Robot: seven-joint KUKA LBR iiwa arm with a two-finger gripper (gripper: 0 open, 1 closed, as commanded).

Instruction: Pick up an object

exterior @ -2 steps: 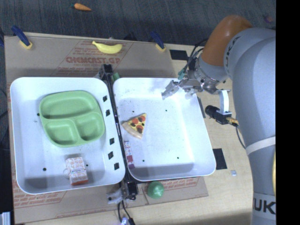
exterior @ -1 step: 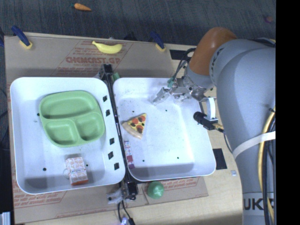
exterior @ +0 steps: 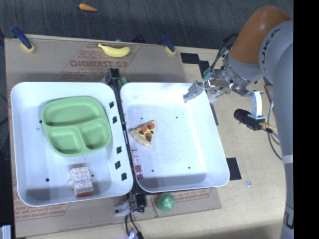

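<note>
A toy pizza slice [exterior: 143, 132] lies at the left side of the right white bin [exterior: 184, 148], close to the divider. In the left bin [exterior: 27, 153] there is a green divided plate [exterior: 76, 124], and a small printed packet [exterior: 80, 179] lies in front of it. My gripper [exterior: 192, 93] hangs over the far right corner of the right bin, well to the right of and behind the pizza slice. It is small and seen side-on, and no object shows at its tip.
A yellow banana [exterior: 114, 49] rests on the cardboard behind the bins. A green ball [exterior: 165, 201] sits on the bench in front of the right bin. Blue clamps [exterior: 167, 42] hold the cardboard's far edge. An orange carrot [exterior: 87, 7] lies on the floor beyond.
</note>
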